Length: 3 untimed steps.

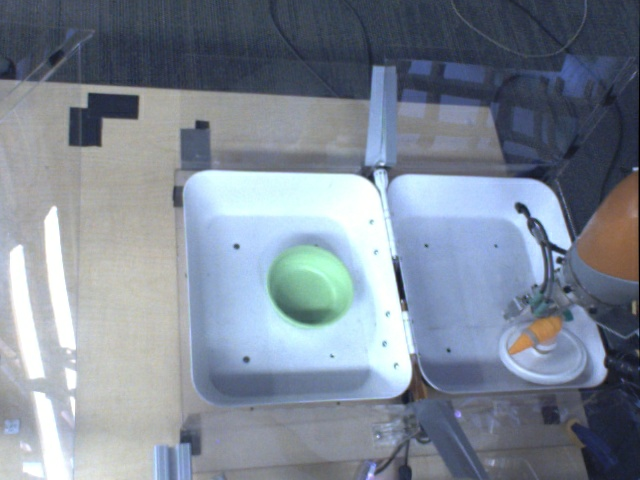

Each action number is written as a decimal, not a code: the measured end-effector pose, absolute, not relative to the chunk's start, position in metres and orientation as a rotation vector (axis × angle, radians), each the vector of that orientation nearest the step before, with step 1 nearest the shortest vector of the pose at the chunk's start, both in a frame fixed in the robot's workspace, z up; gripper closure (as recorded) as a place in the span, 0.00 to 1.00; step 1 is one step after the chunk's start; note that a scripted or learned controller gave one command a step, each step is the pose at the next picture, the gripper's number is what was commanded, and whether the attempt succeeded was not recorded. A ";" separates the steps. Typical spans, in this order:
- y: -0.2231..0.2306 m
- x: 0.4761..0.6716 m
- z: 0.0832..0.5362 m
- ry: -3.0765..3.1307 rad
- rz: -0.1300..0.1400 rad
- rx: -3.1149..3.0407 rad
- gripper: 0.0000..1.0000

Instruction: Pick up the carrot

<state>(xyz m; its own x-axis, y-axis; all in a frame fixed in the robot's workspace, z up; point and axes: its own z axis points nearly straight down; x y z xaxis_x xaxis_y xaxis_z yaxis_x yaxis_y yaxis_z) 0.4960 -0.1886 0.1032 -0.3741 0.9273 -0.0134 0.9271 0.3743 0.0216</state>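
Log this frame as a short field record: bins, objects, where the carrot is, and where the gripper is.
left bin: shallow white bin holding a round light-green bowl, upright, near its centre
right bin: shallow white bin holding a small white plate in its near right corner
carrot: small orange carrot lying on that plate
gripper: two-finger gripper low over the carrot; hold not confirmable
arm: grey, orange band, at right edge

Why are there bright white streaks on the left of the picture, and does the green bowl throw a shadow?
Camera view: the streaks on the wooden bench look like glare on a clear panel; the green bowl sits in the left bin with only a faint soft shadow, so the light seems diffuse; the carrot and gripper at the right look slightly blurry.
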 end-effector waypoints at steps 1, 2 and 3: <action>-0.189 0.496 0.103 2.585 0.016 1.744 0.00; -0.204 0.492 0.090 2.483 0.011 1.903 0.00; -0.203 0.497 0.103 2.481 0.018 1.889 1.00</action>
